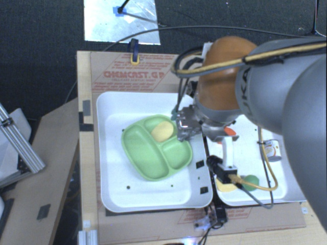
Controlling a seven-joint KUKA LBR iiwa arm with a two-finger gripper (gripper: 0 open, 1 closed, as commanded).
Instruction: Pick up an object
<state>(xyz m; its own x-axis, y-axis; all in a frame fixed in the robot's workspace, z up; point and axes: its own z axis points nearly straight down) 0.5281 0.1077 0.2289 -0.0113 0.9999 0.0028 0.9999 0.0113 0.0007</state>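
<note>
**Claw low over the green plate, beside the yellow piece**

From where I stand, the grey arm [278, 80] reaches in from the right, its orange band [225, 68] bulging over the seam between the two white bins. The gripper [182, 125] hangs low over the left bin [110, 137], at the right rim of a green divided plate [145, 157] that lies tilted on the bin's floor. A yellow rounded piece [163, 131] sits in the plate's upper compartment, just beside the gripper. Whether they touch I cannot tell, nor whether the claw is spread or pressed together, as the wrist's bulk hides too much of it. I see nothing held in it.

In the right bin [249, 154], a small labelled bottle [271, 150] lies near the arm. A green lump [251, 180] rests toward the front edge, and a red scrap [230, 131] peeks out under the wrist. Both bins rest on a printed cardboard sheet [133, 68].
</note>
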